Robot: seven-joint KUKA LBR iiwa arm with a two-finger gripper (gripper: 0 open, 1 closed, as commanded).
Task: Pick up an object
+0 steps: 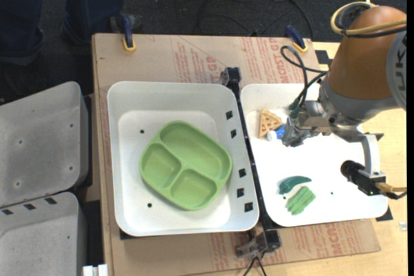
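A tan, triangular wedge with orange speckling like a pizza slice point(270, 122) lies in the upper left corner of the right white bin point(336, 203), and just beside its lower right edge sits a small blue object point(279, 135) too small to make out. The two-finger gripper point(291, 137) is lowered right next to that blue piece — whether it touches or clasps anything cannot be told. The grey arm with its orange band point(365, 52) reaches in from the right, its wrist bent down over the bin's upper half. Lower in the same bin lie a dark teal curved piece point(294, 183) and, touching it below, a light green ridged piece point(301, 199). The left white bin point(123, 158) holds a light green plastic divided plate point(185, 165), set at a tilt.
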